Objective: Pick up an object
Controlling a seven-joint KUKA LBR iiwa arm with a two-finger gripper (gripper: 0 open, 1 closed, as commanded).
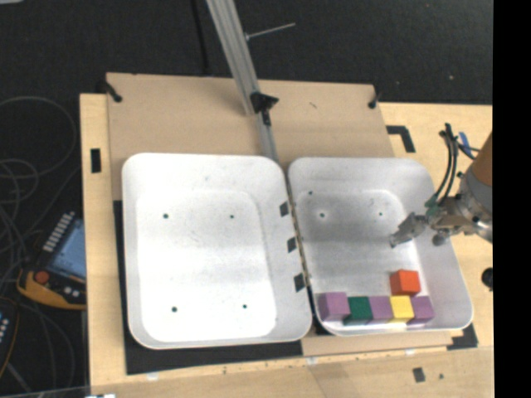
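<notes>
Jaws [408, 230] over right bin [348, 181], grip state unreadable.
Blocks [377, 307] crowd its front wall, orange block [405, 282] behind; left bin [149, 181] alongside.

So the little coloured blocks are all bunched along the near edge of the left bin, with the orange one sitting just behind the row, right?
Not quite: they lie in the right bin, not the left. The camera view shows the coloured blocks bunched along its near edge, with the orange one just behind the row.

Grey metal pole [241, 60] slanting over the bench; handheld pendant [58, 259] among cables [21, 172] at left
</notes>
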